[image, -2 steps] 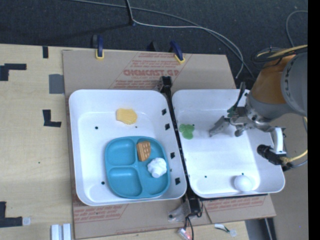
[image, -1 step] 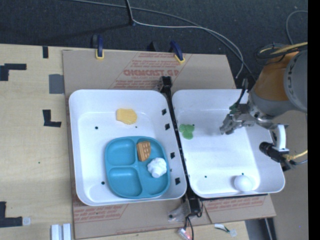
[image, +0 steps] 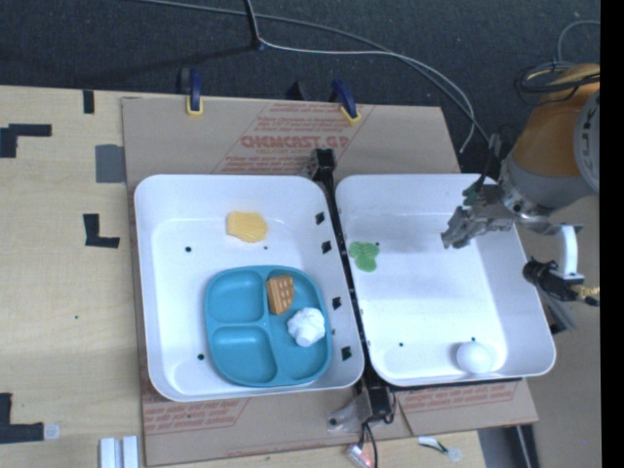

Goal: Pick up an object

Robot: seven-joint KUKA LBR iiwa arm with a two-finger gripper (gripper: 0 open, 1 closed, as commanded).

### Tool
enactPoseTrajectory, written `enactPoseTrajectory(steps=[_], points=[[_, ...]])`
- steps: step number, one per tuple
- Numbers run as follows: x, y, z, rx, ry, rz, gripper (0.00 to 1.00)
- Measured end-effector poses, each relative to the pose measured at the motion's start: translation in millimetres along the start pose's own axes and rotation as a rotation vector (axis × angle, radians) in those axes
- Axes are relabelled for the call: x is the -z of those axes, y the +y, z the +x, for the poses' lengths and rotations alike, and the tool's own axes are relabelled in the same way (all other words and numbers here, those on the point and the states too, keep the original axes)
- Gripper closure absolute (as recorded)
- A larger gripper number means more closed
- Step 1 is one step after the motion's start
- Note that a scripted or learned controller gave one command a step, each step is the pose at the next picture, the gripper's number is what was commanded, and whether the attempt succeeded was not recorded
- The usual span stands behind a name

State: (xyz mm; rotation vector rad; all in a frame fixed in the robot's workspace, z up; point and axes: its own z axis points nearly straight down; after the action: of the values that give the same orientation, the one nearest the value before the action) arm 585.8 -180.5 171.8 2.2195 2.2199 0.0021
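My gripper hangs over the upper right part of the right bin, with nothing visible between its fingers. A green leafy item lies at that bin's left side, well left of the gripper. A white ball rests near the bin's front right corner. In the left bin a yellow piece lies on the floor. A blue divided tray holds a waffle-like brown piece and a white crumpled item.
The two bins sit on a cardboard sheet clamped at the back by two blue-and-yellow clips. A black divider runs between the bins. A cable crosses the dark floor behind.
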Motion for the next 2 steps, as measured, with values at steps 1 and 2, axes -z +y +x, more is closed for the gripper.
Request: enactPoseTrajectory(steps=[1,2], points=[[61.2,6.5,2.1,0.001,0.0,-0.002,1.0],[82.1,6.9,2.2,0.0,0.0,0.001,1.0]])
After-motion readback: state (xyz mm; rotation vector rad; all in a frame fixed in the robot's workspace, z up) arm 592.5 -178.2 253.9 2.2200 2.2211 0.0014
